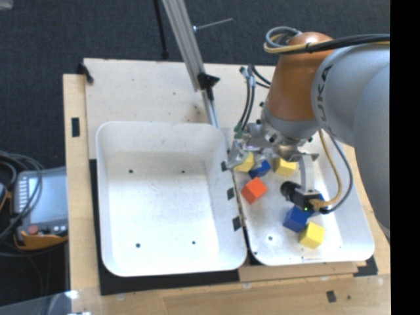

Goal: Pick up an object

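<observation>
Two white bins sit side by side on the desk (131,90). Right bin (348,241) holds an orange block (254,189), blue blocks (296,219) and yellow blocks (312,235). Gripper (262,151) is low over the bin's far end, near a yellow block (245,165); its state cannot be told
</observation>
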